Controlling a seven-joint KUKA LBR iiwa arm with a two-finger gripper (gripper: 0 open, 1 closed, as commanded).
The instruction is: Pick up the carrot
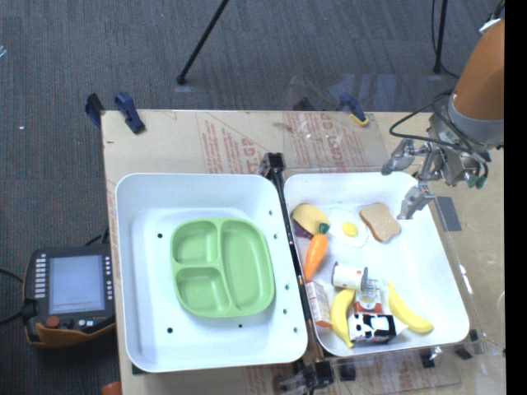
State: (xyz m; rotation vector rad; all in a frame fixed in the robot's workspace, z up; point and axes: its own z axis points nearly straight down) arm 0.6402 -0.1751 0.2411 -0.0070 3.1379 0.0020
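- A handheld control pendant (70, 295) lay on the dark carpet at the far left, off the bench (198, 138).
- The bench was a pale board with red printed lettering, held by blue clamps (128, 111) along its far edge; tripod legs (206, 31) stood on the carpet beyond it.
- The left bin (140, 196) held a green divided plate (222, 267) and nothing else I could make out.
- The carrot (315, 255) lay untouched in the right bin (449, 278), close to that bin's left wall, its green top pointing far and its tip pointing near.
- Around it sat a yellow piece (310, 217) just beyond, a fried egg (349, 230) and a slice of toast (380, 221) to its right, and a small cup (348, 276), two bananas (408, 309) and a cow-patterned carton (370, 326) nearer the front.
- The pincer (417, 196) hung over the far right corner of the right bin, well apart from the carrot, its fingers spread with nothing between them.
- By my reading the pick had not begun: the approach, the closing and the lift all remained.
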